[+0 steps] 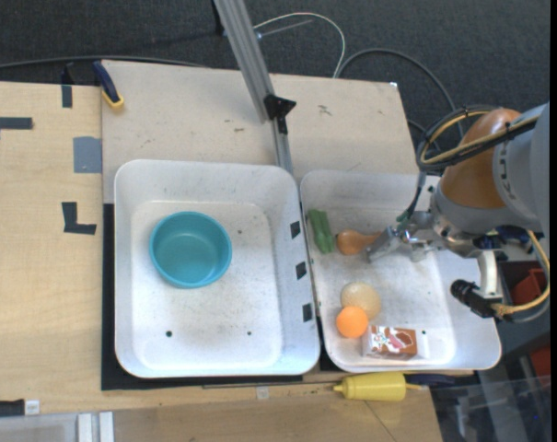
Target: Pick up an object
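1. My gripper (381, 247) is low in the right bin (462, 339), near that bin's middle, with its tips just beside a small brown wooden-looking piece (354, 241). I cannot tell how it is set or whether it touches the piece.

2. That brown piece lies towards the right bin's left wall, just right of a green pickle-shaped toy (320, 231). I judge it the thing in hand. It looks stiff, light and smooth, with a rounded end and a narrower neck pointing at my gripper. The neck seems the better hold, as the rounded end may squirt out sideways.

3. The green toy lies along the left wall of the same bin. It is slim and probably hard plastic; the wall crowds one side, so closing across its width from above looks awkward.

4. Nearer the front edge sit a pale round ball (360, 297) and an orange ball (352, 322), touching or nearly so. Both should be light and apt to roll.

5. A flat red-and-white packet (393, 342) lies by the front wall, thin and likely hard to get under.

6. A teal bowl (191, 249) sits alone in the left bin (131, 320); its rim would be the place to pinch. A yellow bottle (375, 387) lies on the counter (39, 247) by the right bin's front edge.
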You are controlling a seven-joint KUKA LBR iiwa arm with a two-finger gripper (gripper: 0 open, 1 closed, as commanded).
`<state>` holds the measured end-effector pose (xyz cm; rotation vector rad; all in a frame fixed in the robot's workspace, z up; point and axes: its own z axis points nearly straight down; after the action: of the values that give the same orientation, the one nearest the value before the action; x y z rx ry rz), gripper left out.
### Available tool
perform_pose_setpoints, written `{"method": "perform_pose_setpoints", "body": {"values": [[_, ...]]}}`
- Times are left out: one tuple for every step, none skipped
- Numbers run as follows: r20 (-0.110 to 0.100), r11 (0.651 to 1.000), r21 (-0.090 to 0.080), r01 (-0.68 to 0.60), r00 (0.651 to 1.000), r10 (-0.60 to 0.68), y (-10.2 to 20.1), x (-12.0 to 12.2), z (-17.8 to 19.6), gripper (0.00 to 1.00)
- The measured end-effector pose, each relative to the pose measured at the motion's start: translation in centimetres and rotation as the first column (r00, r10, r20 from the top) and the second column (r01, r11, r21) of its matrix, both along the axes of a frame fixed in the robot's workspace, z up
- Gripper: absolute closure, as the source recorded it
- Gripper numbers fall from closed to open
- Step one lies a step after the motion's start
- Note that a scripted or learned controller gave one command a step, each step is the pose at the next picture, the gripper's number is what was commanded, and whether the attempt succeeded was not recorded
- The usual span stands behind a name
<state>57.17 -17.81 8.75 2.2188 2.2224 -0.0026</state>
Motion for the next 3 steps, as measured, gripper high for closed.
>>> {"method": "perform_pose_setpoints", "body": {"values": [[-0.002, 1.000, 0.002, -0.001, 1.000, 0.001, 0.1, 0.0, 1.1, 1.00], [0.003, 1.000, 0.001, 0.000, 1.000, 0.000, 0.7, 0.2, 5.4, 1.00], [0.005, 1.000, 0.000, 0.000, 1.000, 0.000, 0.4, 0.4, 11.7, 1.00]]}}
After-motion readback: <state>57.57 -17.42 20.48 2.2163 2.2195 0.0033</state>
